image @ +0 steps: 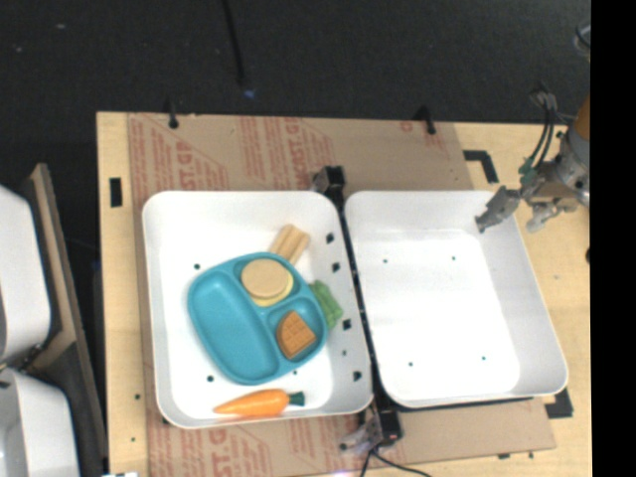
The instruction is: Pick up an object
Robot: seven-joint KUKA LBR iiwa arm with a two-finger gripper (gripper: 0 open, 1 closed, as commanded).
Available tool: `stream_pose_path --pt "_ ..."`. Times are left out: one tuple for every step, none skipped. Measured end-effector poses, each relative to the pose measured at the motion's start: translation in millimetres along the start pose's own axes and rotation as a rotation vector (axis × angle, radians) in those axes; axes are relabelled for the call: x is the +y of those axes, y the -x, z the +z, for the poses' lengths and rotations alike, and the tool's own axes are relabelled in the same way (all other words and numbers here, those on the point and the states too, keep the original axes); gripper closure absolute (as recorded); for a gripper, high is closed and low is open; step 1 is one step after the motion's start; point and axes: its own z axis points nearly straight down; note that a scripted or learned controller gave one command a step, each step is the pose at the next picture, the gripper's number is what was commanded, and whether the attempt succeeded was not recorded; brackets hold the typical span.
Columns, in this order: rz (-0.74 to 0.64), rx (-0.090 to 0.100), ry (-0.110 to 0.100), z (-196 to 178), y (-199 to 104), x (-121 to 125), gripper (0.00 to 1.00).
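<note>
Claw [517, 211] hangs spread above right bin's [517, 366] far right corner, gripping nothing.

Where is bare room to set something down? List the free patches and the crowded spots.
Free: the right bin's whole floor; the left bin's upper-left corner, above the blue tray. Crowded: the tray's right side and the carrot along the front wall.

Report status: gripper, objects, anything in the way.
Gripper open, above right bin's far right corner, holding nothing. Blue tray, carrot, round cracker all in left bin. Nothing blocking.
</note>
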Motion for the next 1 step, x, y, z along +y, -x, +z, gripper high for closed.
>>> stream_pose_path --pt "0.07 0.001 -0.006 68.0 -16.9 14.2 0.0"
